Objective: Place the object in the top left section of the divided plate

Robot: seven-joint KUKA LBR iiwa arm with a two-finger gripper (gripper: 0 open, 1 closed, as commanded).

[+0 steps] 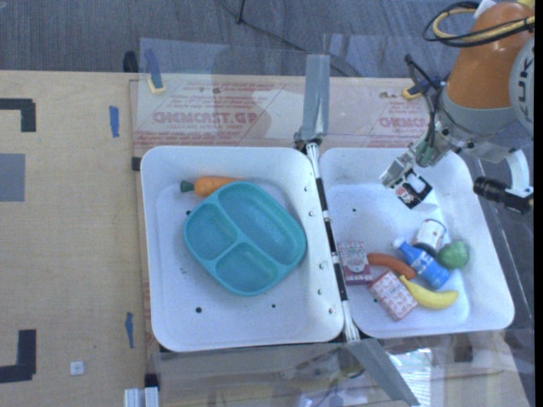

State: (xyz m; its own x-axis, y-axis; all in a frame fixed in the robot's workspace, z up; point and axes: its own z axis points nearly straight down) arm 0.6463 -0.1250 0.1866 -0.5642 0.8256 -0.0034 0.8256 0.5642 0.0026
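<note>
A teal divided plate with three sections lies in the left bin, and nothing lies in its sections. An orange carrot rests against the plate's upper left rim. My gripper hangs low over the upper part of the right bin, near its back wall, well right of the plate. I see no object clearly held in it. The loose objects lie below and to the right of the gripper.
In the right bin's lower half lie a white cylinder, a blue bottle, a green ball, a yellow banana, a red sausage, a red-and-white box and a small packet. A ridge divides the bins.
</note>
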